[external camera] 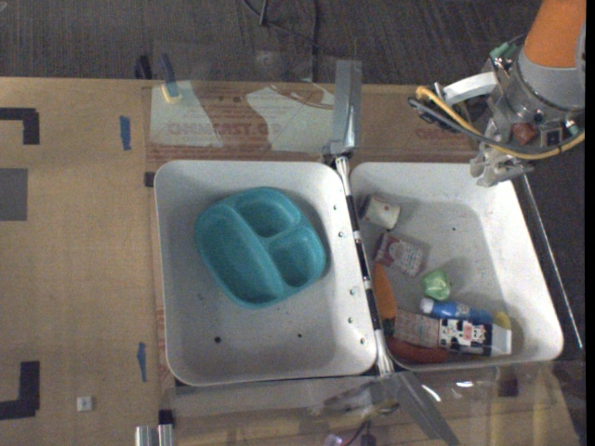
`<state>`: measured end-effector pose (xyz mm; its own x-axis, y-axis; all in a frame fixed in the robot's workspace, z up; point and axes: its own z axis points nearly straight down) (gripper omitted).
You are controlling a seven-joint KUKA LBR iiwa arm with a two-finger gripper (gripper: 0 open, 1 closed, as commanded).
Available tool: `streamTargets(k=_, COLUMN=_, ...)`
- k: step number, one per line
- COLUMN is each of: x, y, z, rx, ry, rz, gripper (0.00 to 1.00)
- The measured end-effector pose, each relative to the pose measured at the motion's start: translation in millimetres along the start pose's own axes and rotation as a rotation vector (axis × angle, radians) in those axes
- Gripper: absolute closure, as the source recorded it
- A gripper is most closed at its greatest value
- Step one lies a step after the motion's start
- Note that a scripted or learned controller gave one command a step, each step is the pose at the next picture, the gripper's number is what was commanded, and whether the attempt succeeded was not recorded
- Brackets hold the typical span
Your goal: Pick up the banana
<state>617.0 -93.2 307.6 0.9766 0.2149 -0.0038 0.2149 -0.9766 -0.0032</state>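
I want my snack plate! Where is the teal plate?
The plate lies near the middle of the left bin. Its nearest neighbour is the white cup, across the divider in the right bin.

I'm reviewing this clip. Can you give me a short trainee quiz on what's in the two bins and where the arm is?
1. True or false: the teal divided plate lies in the left bin.
2. Where is the gripper?
A. Over the plate
B. At the right bin's far right corner, clear of the items inside
C. Down among the items, touching the blue and white carton
3. How many compartments does the plate have?

Key: 1 true; 2 B; 3 three.
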Motion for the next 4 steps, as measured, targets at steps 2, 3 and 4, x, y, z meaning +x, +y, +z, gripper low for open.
streamTargets(k=2, x=35.1, y=-62.1, z=67.6, rx=0.0, ry=-0.004, rz=-0.123, gripper=1.0)
streamTargets(k=3, x=51.0, y=-52.8, z=46.0, rx=-0.003, ry=0.003, rz=0.019, gripper=1.0)
streamTargets(k=4, x=29.2, y=-39.2, z=50.7, rx=0.0, ry=-0.002, rz=0.015, gripper=1.0)
